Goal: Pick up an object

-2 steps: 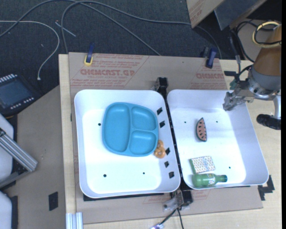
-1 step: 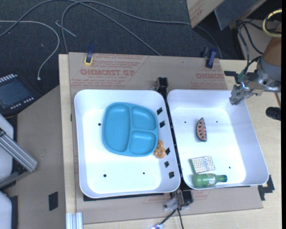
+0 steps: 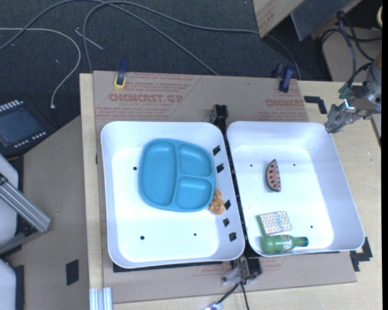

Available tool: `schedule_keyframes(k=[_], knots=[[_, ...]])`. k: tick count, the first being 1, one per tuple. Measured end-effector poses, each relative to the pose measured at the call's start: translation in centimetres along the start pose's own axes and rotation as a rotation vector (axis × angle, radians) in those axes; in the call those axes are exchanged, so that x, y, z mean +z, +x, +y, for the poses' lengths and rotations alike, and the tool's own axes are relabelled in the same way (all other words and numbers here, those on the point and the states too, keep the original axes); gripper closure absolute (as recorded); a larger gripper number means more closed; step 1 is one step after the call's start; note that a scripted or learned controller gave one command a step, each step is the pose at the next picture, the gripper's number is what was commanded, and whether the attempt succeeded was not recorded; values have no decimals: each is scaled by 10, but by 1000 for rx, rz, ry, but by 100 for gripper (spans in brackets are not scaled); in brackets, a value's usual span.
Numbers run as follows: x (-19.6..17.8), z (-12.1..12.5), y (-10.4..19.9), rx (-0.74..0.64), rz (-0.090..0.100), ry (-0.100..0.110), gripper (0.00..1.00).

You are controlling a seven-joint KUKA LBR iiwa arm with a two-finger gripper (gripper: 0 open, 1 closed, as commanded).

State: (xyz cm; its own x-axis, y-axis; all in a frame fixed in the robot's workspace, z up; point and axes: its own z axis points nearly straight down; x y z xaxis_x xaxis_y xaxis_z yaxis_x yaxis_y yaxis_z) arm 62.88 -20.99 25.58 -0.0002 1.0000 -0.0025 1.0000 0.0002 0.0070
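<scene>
Dark carpet floor (image 3: pixel 182 36) — loose white cables (image 3: pixel 54 30), cardboard box (image 3: pixel 276 15)

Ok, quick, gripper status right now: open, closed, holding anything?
Gripper: cannot be told whether open or closed; it sits past the right bin's far right corner, with nothing seen in it.

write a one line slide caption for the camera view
Hand poised past the right bin's far corner; watermelon slice, patterned packet, green bottle inside; blue divided plate in left bin.
</scene>
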Motion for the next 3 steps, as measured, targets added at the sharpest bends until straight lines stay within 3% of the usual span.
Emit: schedule_keyframes(k=[3], knots=[[6,-3,155,-6,6,9,100]])
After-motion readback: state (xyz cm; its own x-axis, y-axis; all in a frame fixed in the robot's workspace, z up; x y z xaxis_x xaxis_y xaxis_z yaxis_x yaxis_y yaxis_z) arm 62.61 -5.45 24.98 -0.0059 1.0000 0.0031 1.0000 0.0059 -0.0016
